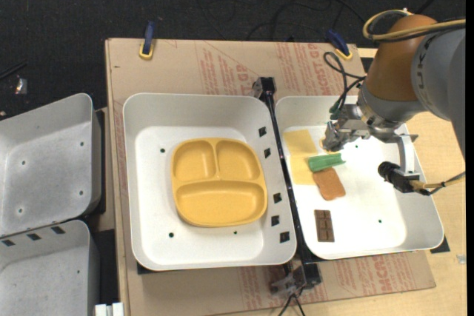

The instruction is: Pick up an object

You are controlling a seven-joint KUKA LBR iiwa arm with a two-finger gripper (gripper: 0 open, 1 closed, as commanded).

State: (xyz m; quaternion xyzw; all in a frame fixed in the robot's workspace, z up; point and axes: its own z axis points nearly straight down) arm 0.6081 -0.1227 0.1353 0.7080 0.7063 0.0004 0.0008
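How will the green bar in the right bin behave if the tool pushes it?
The green bar looks small and straight, so probably stiff and light. It lies partly on the yellow sheet, so it may slide, perhaps dragging the sheet.

Right bin (374,196) bare beyond brown bar (324,225)

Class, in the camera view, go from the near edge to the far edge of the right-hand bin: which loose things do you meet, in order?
Dark brown block → orange-brown piece → green piece. The pale yellow sheet spans several of these, so it is left out.
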